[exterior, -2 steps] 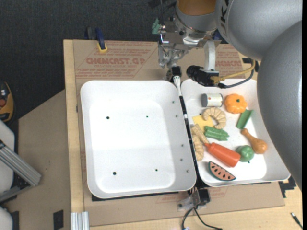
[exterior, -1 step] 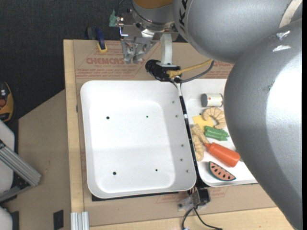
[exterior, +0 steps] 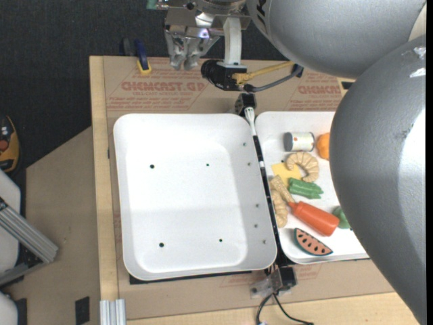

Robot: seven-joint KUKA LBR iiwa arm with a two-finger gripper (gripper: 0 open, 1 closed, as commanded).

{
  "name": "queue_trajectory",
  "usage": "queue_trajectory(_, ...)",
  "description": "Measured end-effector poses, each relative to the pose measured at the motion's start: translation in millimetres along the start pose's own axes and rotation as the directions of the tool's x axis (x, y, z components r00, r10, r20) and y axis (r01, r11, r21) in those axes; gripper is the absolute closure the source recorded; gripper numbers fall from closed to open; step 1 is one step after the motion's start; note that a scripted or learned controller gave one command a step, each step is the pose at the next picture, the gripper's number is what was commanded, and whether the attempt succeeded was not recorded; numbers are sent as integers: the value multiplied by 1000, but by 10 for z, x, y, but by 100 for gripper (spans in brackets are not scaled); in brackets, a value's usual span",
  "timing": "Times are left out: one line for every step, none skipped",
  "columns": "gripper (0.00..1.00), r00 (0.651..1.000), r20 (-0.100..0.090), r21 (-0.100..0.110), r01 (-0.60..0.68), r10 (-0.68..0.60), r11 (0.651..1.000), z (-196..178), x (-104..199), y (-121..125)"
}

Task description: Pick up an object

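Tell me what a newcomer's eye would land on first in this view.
The huge grey robot arm looms across the right side, hiding part of the right-hand shallow white bin. That bin holds a cluster of toy foods, including an orange plastic carrot and a red watermelon slice. The two-finger gripper hangs beyond the bins, at top centre.

White bins [exterior: 183, 263]; orange carrot [exterior: 314, 217]; green pod [exterior: 305, 189]; red, green-rinded melon slice [exterior: 311, 243]; tan shrimp [exterior: 302, 164]; grey arm [exterior: 385, 147].

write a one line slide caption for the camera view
KUKA arm's gripper raised over the bench's far edge beyond the left bin, toy food such as a carrot and watermelon slice in the right bin.
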State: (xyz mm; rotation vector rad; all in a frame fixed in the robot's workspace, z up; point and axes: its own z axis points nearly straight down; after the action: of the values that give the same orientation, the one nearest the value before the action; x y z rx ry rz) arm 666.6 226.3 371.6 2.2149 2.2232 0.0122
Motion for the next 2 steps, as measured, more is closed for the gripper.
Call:
queue_trajectory(100, 1000, 2, 3, -3, 3, 1000, -145, -20, -108)
queue_trajectory(100, 1000, 1, 2, -2, 2, 1000, -368, -17, -264)
